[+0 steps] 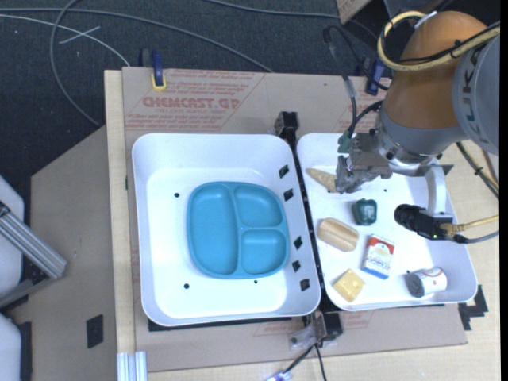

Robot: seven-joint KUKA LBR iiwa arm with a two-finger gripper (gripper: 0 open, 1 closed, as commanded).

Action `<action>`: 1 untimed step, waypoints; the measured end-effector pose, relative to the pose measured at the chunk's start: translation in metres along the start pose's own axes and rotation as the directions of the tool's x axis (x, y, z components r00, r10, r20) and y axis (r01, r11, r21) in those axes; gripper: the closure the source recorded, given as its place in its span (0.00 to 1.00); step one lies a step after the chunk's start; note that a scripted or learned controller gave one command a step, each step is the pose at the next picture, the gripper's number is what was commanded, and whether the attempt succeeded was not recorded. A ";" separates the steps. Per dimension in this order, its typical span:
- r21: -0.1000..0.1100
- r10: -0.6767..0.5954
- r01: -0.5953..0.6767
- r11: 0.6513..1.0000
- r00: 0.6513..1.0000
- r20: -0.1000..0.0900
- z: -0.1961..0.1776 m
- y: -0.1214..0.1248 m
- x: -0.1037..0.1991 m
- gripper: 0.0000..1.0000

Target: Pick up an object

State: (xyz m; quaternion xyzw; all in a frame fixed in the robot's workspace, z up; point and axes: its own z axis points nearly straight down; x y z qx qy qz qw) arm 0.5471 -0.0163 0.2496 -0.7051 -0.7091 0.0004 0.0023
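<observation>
While end effector (347,182) hovers, finger state unclear, tan wedge (321,178) lies just left.

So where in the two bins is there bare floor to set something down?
Left bin: white floor rings the blue divided plate, widest along its far and left sides. Right bin is crowded: gripper, green object, bread-like piece, small box, yellow block, with narrow gaps between them.

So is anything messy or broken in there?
Nothing looks broken or spilled. The blue tray sits flat in the left bin. The small things in the right bin lie scattered loosely, and the gripper hangs over a tan piece.
</observation>
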 end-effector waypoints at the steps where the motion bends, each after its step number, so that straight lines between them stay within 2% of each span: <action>1: -0.006 -0.001 0.001 1.000 1.000 0.000 -0.002 0.015 0.060 1.00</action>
